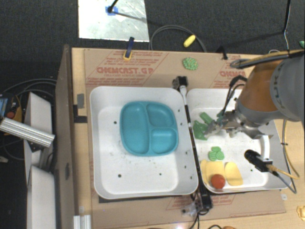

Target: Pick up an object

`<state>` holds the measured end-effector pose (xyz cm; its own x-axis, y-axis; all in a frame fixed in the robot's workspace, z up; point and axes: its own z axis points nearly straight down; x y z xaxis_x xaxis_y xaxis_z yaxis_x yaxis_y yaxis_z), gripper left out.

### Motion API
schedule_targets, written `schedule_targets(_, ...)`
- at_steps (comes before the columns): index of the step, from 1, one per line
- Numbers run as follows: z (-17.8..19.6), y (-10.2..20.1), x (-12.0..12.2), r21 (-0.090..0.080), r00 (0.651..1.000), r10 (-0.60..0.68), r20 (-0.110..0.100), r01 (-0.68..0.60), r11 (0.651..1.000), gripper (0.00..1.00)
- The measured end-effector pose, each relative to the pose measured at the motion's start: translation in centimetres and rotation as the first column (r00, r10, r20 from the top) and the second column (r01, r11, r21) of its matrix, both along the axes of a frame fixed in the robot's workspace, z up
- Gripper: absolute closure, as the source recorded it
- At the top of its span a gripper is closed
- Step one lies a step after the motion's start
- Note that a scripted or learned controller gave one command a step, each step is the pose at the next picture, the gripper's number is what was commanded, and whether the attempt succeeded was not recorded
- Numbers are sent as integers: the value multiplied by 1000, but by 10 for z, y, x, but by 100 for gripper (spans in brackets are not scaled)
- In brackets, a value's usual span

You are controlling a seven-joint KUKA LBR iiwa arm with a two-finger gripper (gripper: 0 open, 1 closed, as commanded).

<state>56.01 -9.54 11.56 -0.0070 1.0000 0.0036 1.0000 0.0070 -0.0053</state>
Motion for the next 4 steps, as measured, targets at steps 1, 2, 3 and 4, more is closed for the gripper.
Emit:
schedule_targets(1,-33,0,-39,-2,1000,-7,2,7,1000,0)
schedule_targets(2,-9,-33,-24,-6,1000,-8,9,8,1000,0)
schedule_targets(3,-33,1,-54,-2,1000,-3,3,3,1000,0)
schedule_targets(4,-21,-1,-51,-4,1000,-6,9,6,1000,100)
